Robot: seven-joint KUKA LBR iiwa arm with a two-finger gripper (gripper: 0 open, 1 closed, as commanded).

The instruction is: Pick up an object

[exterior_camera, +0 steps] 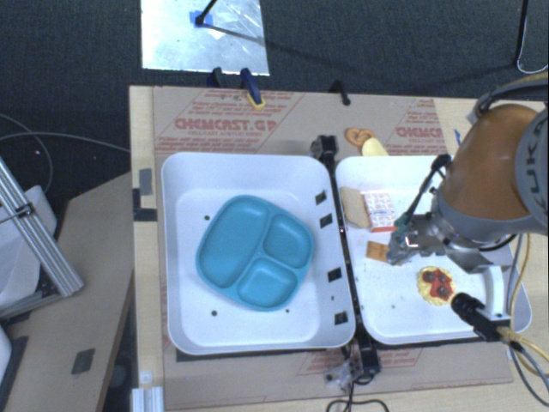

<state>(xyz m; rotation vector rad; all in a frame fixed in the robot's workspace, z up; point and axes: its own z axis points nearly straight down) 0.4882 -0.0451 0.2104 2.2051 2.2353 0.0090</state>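
The arm [497, 170] reaches into the right bin [386, 329], and its gripper [405, 245] hangs low over the bin floor, just beside a small brown block [377, 251]. That block looks the likeliest target, so it serves as the landmark here.

Just above the brown block lies a pink-and-white packet [379, 207], with a tan piece [353, 204] touching the packet's left side. To the block's right, past the gripper, sits a yellow toy with red spots [436, 285]. Beyond the bin's far rim, well above the block, a yellow thing [374, 148] and an orange pretzel-like thing [358, 135] rest on the worktop [223, 120]. Far to the block's left, the left bin [184, 174] holds a blue divided plate [255, 251].

To do this step well, the gripper should be centred over the brown block rather than beside it, so that the block sits between the closing surfaces, not under one of them. The block is small and flat, so the descent likely needs to go nearly to the bin floor. The packet just above it is close enough to be nudged or caught along with it; approaching from the clear side below the block would lower that risk.

Whether the gripper is spread or closed cannot be told: it is dark, small and seen from above. Nothing is visibly held in it, and whether it touches the block is unclear.
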